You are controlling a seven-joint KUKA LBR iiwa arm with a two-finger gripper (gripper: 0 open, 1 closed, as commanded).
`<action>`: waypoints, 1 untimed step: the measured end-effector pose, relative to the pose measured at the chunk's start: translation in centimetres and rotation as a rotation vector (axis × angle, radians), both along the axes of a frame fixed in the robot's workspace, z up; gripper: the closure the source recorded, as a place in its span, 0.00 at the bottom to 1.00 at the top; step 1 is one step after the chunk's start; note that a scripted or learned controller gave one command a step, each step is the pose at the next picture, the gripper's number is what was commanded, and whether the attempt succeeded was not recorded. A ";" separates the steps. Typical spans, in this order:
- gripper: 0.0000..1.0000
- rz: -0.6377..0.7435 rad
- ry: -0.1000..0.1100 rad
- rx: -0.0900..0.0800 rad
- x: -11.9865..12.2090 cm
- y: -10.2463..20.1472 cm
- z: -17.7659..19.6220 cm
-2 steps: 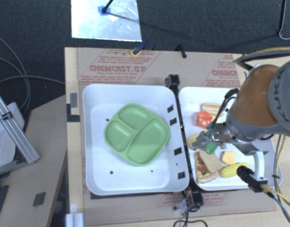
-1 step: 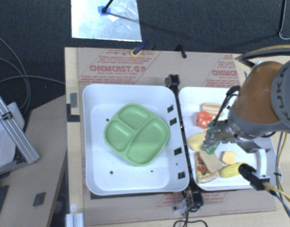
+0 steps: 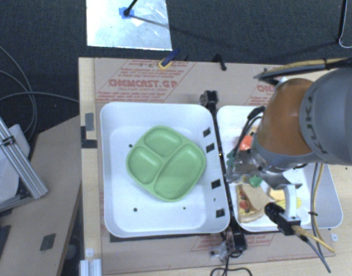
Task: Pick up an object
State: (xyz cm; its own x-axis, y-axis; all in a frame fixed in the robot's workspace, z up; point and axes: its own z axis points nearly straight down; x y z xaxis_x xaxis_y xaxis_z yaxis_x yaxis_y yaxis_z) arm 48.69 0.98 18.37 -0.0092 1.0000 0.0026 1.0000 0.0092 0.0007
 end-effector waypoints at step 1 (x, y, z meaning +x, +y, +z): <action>1.00 0.002 -0.018 0.002 0.2 3.7 14.8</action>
State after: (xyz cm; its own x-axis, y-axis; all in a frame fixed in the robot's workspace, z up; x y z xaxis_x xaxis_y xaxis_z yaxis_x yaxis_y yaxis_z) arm 48.89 4.68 33.21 -0.0110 0.9999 0.0043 0.9998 0.0109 0.0184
